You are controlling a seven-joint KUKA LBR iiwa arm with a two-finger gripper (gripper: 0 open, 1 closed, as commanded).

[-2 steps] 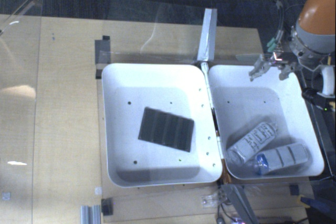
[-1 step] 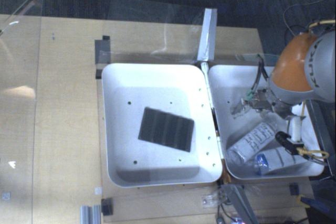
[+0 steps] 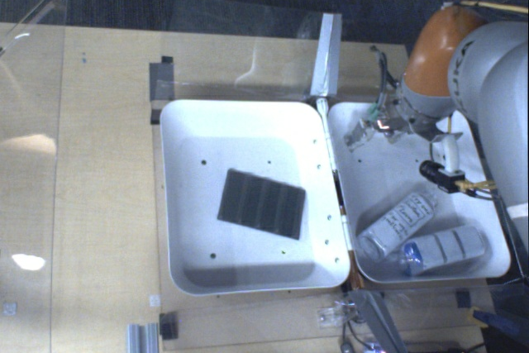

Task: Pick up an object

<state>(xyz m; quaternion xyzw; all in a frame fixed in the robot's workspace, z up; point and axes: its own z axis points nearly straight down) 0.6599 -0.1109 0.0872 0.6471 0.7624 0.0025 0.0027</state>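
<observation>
Arm (image 3: pixel 488 70): grey, orange band above wrist, entered from the right, bent downward. Gripper (image 3: pixel 364 132): at arm's end, pointed left; finger state could not be told.

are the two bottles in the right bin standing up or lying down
Lying down. Both the labelled bottle and the blue-capped bottle rest on their sides, side by side, on the floor of the right bin.

Even, bright overhead light, soft shadows inside the white bins (image 3: pixel 248 116), glare patches at left, slightly soft focus.
</observation>
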